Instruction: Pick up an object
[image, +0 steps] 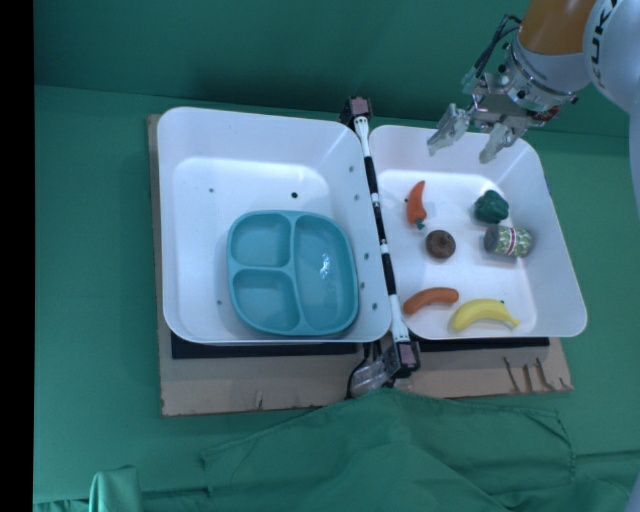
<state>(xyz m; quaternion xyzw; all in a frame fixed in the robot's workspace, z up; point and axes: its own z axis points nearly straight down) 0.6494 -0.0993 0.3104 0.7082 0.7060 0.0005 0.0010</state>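
While the grey arm with its orange band reaches in from the right, we see its two-finger gripper (470, 136) poised over the far edge of the right-hand shallow white bin (560, 285), fingers spread apart with nothing between them. Below it in that bin we count six small things, all lying apart from the gripper: a slim orange chilli-shaped toy (416, 202) near the middle, a dark green pepper-like lump (490, 207) to its right, a round brown doughnut-shaped piece (440, 244), a small patterned cylinder (508, 240) lying on its side, an orange-red sausage shape (431, 299) near the front wall and a yellow plastic banana (482, 315) just beside it. We find the left-hand shallow white bin (200, 150) holding a teal plastic plate (292, 273) with three compartments. Both bins rest on a brown cardboard sheet (190, 390) over green cloth (90, 250).
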